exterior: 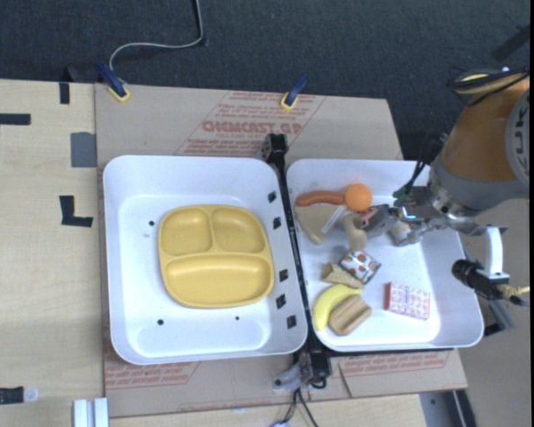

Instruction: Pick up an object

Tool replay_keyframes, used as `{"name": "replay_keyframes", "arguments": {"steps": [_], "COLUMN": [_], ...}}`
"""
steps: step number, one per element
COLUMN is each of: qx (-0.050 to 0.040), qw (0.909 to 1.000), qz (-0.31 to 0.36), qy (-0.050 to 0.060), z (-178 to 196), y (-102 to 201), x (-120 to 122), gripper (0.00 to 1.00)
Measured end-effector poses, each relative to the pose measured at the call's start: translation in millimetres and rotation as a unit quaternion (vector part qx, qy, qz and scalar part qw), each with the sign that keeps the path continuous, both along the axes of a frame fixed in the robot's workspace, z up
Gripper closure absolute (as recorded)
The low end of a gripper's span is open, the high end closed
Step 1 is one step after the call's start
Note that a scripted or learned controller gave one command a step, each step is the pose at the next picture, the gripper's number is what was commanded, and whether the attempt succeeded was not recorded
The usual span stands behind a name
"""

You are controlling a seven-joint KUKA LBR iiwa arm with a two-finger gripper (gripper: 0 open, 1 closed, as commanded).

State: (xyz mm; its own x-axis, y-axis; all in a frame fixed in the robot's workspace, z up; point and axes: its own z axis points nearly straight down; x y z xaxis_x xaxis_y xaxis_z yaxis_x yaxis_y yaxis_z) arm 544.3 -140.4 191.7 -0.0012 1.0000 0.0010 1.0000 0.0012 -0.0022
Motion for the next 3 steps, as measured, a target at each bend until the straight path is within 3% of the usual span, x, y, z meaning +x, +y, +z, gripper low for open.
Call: {"name": "replay_keyframes", "arguments": {"steps": [1, 2, 3], "qx": [0.0000, -0.0018, -0.0017], "qw": [1.0000, 1.0000, 1.0000], "qz": [0.000, -0.001, -0.001], "qy": [-0.002, -0.003, -0.003], "z": [-105.6, -95.9, -96.0], "y": [20.4, 18.6, 18.7], "x": [-18.6, -18.4, -18.5], "gripper": [0.00, 1.00, 0.00]}}
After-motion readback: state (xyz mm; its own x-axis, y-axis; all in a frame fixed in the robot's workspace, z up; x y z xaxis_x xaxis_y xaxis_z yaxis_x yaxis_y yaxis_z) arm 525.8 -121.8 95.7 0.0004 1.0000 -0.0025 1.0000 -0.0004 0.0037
